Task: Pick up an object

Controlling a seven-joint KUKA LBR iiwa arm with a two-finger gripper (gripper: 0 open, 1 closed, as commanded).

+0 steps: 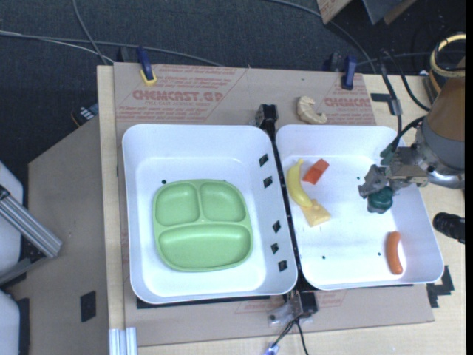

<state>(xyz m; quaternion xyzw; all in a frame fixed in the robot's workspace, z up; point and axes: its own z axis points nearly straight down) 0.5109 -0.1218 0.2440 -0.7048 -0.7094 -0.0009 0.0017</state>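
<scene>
Halfway down the right edge of the frame, reaching in with the grey arm [443, 135] and hanging the two-finger gripper [379, 186] low over the right shallow white bin [347, 276], in its right half. Not being able to tell whether open, closed or gripping anything.

Seeing a small dark teal round object [380, 201] right at the gripper's tip, below it in the frame, touching or nearly so; not being able to tell whether actually clamped or merely lying on the bin floor.

Moving outward within the same bin: finding an orange sausage-shaped toy [395, 253] lying lengthwise near the lower right corner, well apart from the gripper. Finding a small red-orange block [315, 171] to the gripper's left, just beside a curved yellow banana-like toy [296, 186] lying along the bin's left wall, and a pale yellow wedge-like piece [319, 214] touching the banana's lower end.

Crossing to the left shallow white bin [140, 198]: finding a light green three-compartment plastic plate [202, 223] lying flat in its middle.

Looking above the right bin, on the cardboard-covered bench [185, 95]: spotting a beige curled object [311, 109] outside both bins, and two blue clamps [147, 71] [349, 73] gripping the bench's upper edge.
</scene>
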